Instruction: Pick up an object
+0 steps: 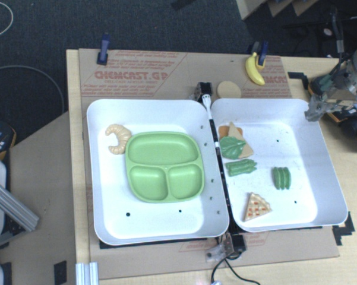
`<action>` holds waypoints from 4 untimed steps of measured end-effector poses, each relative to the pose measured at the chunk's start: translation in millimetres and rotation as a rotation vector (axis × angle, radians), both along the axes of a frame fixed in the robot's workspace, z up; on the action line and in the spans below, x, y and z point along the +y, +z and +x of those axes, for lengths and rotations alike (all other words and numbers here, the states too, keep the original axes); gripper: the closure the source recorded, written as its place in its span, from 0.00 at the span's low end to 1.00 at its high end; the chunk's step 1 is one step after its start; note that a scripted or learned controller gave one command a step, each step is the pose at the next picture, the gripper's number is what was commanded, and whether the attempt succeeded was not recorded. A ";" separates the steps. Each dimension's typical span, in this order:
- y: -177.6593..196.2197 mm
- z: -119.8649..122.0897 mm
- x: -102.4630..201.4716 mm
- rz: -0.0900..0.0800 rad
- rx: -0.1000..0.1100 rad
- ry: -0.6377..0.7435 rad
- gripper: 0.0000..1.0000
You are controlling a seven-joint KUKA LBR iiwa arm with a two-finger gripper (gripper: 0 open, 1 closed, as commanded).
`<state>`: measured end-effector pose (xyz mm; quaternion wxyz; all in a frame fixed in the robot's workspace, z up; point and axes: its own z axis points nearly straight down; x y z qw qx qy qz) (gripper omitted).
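Pizza slice [256, 206] lies in my right bin [309, 159] beside green beans [281, 177]; my claw [318, 108] hangs at the bin's far-right corner, grip state unclear.

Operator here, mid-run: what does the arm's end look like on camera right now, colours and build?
At the view's right edge, the gripper shows as a blurry grey metal assembly with pale, silvery parts, blocky and angular. A teal-green patch sits on its upper side, and dark cabling or hardware lies just behind it. Finer markings are too blurred to make out.
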<state>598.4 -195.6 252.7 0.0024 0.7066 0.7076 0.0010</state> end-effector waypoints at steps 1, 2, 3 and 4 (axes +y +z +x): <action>11.2 -86.5 7.6 0.003 0.009 -0.004 1.00; -11.0 -120.7 83.3 0.007 0.011 0.005 1.00; -7.3 -118.8 154.7 0.006 0.007 0.007 1.00; -2.9 -118.9 211.0 0.004 0.004 0.006 1.00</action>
